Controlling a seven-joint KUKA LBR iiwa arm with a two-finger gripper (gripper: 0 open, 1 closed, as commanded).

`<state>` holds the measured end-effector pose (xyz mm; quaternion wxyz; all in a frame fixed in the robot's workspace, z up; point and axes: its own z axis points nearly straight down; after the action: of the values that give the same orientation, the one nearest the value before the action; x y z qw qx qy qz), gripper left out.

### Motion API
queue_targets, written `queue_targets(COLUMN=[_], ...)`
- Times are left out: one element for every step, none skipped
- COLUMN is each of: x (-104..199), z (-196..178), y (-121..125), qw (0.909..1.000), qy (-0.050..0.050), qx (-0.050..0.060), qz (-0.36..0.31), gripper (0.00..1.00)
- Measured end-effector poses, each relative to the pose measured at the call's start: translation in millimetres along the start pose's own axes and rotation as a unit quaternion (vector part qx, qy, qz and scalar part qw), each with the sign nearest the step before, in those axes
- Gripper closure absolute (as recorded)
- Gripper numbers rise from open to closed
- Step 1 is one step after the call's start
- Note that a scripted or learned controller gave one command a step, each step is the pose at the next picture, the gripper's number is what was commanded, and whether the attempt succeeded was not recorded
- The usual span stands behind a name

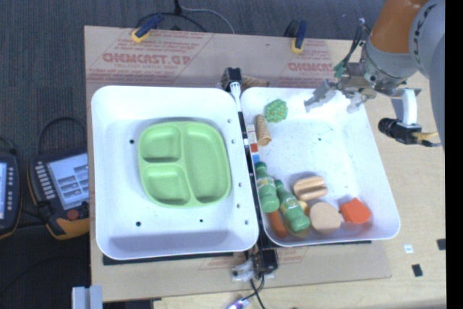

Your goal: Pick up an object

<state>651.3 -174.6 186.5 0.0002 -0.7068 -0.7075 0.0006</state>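
Note:
My gripper [333, 101] hangs over the far right corner of the right bin [362, 148], its two fingers spread apart with nothing between them. A knobbly green ball [275, 111] lies to its left near the bin's far wall, and a small tan cone [262, 131] rests beside the divider. Along the near side lie two green bottles [268, 189], a hot dog bun [310, 188], a tan round piece [325, 217] and an orange block [355, 211]. All of these are well apart from the gripper.
The left bin [116, 127] holds a green divided plate [182, 163]. Clamps [296, 45] hold the cardboard base at the far edge. A black fitting [232, 77] sits at the top of the divider. A pendant [61, 184] lies off the bench at left.

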Motion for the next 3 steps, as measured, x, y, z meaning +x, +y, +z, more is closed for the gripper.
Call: queue_targets(x=[60,44,72], z=[82,98,99], y=[-96,-164,-97], qw=[0.9974,0.9879,0.9874], qy=[0.000,-0.001,-0.002], qx=[0.002,-0.007,-0.005], qz=[0.072,0.155,0.158], gripper=[0.00,0.00,0.00])
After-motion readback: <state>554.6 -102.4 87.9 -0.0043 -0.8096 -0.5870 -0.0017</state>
